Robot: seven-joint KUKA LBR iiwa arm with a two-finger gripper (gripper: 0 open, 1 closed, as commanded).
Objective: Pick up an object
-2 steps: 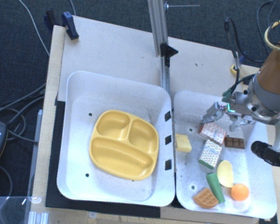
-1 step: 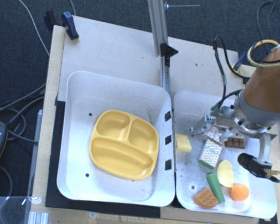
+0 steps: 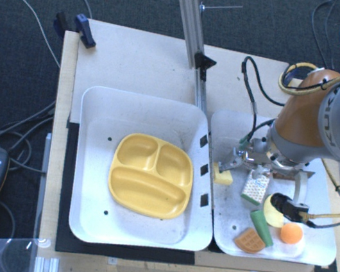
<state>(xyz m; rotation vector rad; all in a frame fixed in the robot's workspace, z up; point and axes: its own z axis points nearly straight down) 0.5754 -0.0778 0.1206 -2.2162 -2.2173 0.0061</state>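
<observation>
Nearest the camera, a brown waffle-textured toy (image 3: 250, 241) lies at the right bin's (image 3: 224, 236) front edge, beside a green piece (image 3: 261, 228), a yellow piece (image 3: 274, 212) and an orange ball (image 3: 291, 234). Farther back, a pale yellow block (image 3: 222, 175), short and running left-right, rests against the bin's left wall. Whether the gripper (image 3: 256, 173) above is clenched or released cannot be told.
</observation>
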